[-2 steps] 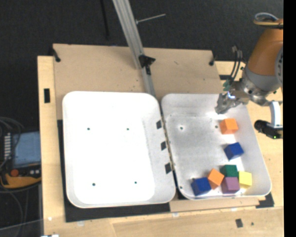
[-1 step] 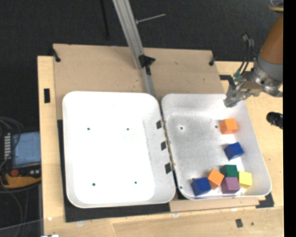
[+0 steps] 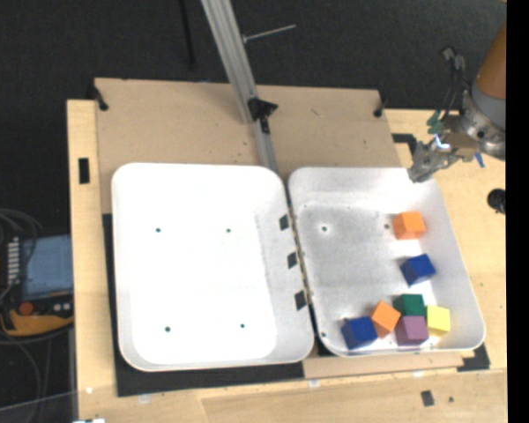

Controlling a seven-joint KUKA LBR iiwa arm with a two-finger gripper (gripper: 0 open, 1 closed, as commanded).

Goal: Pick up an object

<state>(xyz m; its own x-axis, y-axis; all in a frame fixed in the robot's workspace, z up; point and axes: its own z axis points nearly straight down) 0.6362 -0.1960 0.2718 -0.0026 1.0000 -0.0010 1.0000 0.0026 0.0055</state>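
The right bin [image 3: 353, 192] holds several small blocks. An orange block [image 3: 409, 225] lies near its far right side, and a blue block [image 3: 417, 269] sits below it. Along the near edge cluster a blue block [image 3: 360, 332], an orange block [image 3: 385, 316], a green block [image 3: 412, 305], a purple block [image 3: 412, 330] and a yellow block [image 3: 438, 319]. My gripper [image 3: 423, 166] hangs over the bin's far right corner, above and apart from the orange block, with nothing seen between its fingers.
The left bin [image 3: 203, 263] lies beside the right one, joined by dark clips [image 3: 293, 258]. A slanted metal rail [image 3: 234, 51] crosses above the bins' far edge. Cables and a blue box [image 3: 44, 267] lie off the bench at left.
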